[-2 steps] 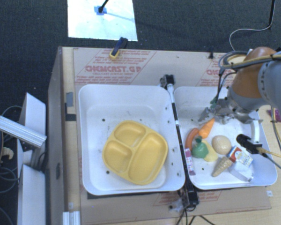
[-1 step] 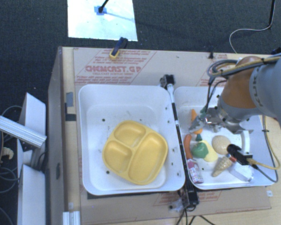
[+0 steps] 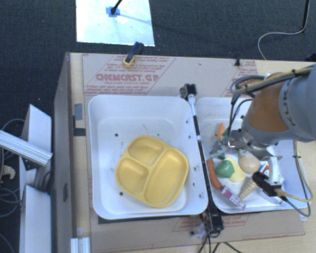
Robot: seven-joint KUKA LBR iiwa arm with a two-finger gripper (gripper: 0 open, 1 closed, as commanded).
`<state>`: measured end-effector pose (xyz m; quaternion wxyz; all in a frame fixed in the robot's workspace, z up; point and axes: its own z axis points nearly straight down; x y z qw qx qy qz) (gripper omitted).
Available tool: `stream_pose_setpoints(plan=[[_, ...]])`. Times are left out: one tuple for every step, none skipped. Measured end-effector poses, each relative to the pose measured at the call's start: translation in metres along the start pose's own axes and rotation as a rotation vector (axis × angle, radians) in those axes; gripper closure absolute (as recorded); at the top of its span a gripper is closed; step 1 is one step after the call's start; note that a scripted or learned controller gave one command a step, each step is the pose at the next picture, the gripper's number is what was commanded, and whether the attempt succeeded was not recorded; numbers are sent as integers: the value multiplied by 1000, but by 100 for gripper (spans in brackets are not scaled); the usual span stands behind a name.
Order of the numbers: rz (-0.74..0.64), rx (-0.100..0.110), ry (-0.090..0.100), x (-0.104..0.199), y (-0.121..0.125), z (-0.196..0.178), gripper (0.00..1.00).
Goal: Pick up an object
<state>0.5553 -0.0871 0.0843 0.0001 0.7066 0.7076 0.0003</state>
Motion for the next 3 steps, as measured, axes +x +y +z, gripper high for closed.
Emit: stream_pose_setpoints(plan=[[-3, -2, -1, 1, 55, -1, 0], [-4, -4, 0, 1, 55, -11, 100], [-4, -4, 2, 99, 59, -101, 100]])
